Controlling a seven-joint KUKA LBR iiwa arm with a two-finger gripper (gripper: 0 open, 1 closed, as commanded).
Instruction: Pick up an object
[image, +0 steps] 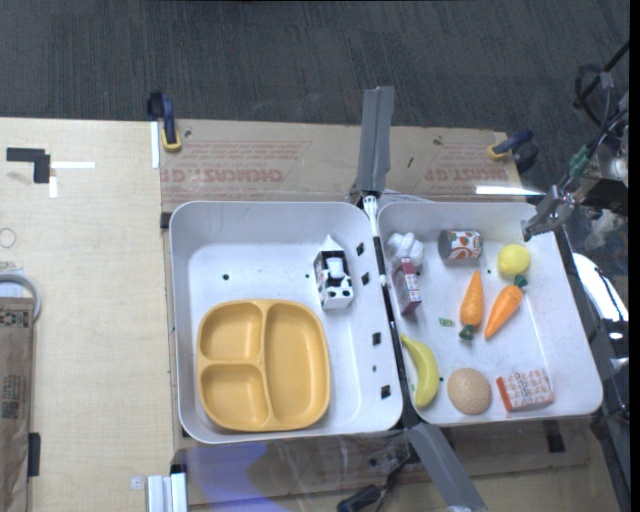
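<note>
Two white bins sit side by side on the worktop. The hand (548, 212) hovers over the far right rim of the right bin (580, 335); whether it is open cannot be told. The lemon (514, 260), nearest object, lies just left and nearer; its round form offers no long axis.

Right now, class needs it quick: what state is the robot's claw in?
Claw: cannot be told; it sits at the right white bin's far corner, nothing visibly between its fingers.
</note>
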